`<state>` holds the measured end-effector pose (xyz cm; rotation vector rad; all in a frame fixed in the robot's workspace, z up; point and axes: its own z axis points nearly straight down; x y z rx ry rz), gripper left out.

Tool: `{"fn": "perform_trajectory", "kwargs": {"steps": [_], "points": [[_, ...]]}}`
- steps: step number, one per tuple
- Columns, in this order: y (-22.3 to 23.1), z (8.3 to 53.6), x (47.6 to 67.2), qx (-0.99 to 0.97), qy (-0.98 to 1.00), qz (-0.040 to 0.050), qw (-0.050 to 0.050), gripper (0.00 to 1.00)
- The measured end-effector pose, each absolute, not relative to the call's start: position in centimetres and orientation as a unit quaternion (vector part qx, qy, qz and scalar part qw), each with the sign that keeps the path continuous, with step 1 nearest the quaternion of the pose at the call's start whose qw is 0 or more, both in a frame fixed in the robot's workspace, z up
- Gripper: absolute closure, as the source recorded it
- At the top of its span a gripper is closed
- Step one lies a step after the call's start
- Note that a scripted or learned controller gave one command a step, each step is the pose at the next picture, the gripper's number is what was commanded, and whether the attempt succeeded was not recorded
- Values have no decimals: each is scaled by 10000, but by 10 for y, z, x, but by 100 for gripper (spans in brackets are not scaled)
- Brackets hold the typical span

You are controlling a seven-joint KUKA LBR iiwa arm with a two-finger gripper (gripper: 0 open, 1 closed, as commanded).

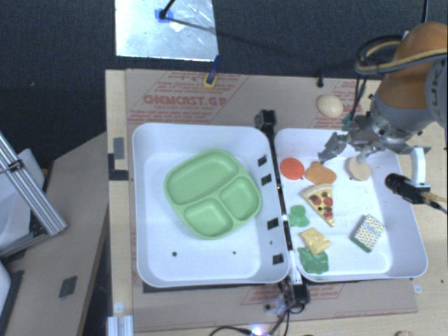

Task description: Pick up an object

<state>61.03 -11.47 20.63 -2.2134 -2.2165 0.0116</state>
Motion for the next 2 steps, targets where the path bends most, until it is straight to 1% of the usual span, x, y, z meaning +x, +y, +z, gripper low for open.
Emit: {"fn": "perform_trajectory", "kwargs": {"steps": [1,2], "points": [[-115,214,613,-7059,-7083,-4,-6,0],[-116,172,616,-7065,-7077,6,6,0]]}}
